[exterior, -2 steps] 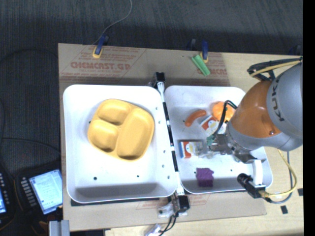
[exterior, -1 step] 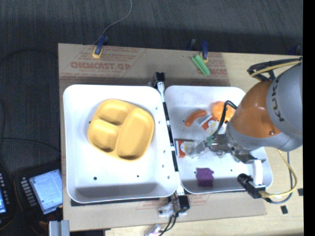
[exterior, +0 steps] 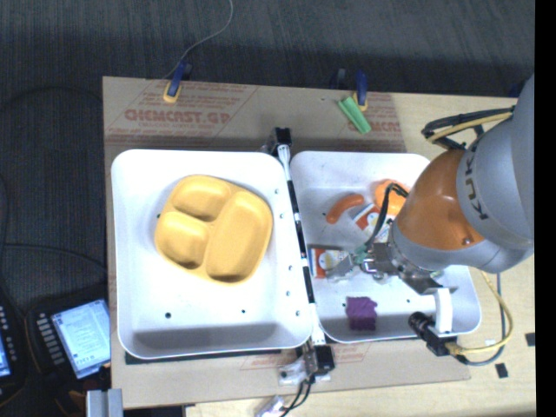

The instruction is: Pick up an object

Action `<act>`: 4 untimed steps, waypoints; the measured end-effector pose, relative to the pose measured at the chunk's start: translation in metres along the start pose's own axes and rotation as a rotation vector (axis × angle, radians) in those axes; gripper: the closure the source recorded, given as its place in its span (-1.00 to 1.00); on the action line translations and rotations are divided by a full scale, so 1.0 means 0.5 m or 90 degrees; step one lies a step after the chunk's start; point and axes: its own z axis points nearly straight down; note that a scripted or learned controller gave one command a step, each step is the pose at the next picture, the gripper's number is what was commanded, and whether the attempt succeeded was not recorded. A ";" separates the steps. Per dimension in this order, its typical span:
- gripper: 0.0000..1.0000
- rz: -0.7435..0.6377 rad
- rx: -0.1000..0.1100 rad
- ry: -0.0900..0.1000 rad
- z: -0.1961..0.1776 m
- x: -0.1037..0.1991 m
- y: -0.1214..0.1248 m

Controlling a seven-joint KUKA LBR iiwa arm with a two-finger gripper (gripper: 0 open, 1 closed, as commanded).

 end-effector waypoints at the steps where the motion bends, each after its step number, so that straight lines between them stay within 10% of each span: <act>1: 1.00 -0.002 -0.002 0.003 -0.025 0.003 0.006; 2: 1.00 -0.002 -0.003 0.003 -0.044 0.003 0.008; 3: -1.00 -0.002 -0.003 0.003 -0.044 0.003 0.007; 4: -1.00 -0.004 0.010 0.004 0.008 0.006 -0.008</act>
